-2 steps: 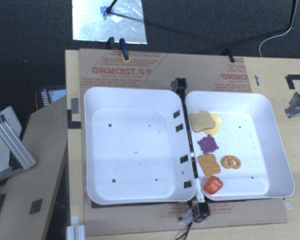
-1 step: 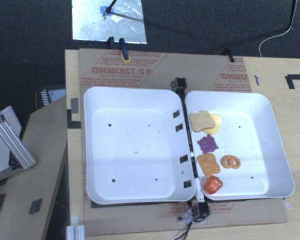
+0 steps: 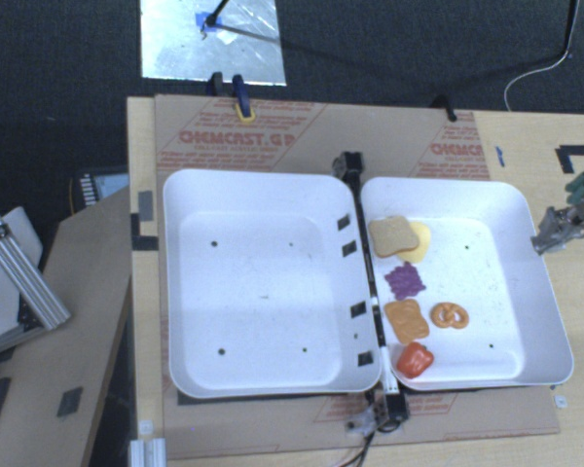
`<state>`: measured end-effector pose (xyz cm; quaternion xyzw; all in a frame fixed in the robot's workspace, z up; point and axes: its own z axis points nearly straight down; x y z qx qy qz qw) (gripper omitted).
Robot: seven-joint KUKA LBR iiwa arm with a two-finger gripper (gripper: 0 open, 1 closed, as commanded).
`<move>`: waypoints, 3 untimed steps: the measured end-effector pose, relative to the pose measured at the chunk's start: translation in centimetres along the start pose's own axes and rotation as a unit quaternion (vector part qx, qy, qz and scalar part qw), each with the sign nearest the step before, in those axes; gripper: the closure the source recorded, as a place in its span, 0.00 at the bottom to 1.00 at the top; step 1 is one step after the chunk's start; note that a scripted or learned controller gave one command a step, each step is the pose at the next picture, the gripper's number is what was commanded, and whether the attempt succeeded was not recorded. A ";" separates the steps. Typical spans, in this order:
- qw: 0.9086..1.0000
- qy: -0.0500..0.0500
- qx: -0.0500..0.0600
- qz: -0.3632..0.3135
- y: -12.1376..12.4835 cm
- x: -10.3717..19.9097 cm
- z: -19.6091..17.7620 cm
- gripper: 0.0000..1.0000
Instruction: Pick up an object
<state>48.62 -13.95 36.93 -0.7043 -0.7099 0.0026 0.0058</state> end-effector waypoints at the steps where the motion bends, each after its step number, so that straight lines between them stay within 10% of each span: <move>1: 1.000 -0.008 -0.017 0.006 -0.3 -7.1 -17.1 1.00; 2: 1.000 -0.002 -0.006 -0.001 0.8 0.7 -10.9 1.00; 3: 1.000 0.000 0.000 -0.001 0.0 7.4 3.4 1.00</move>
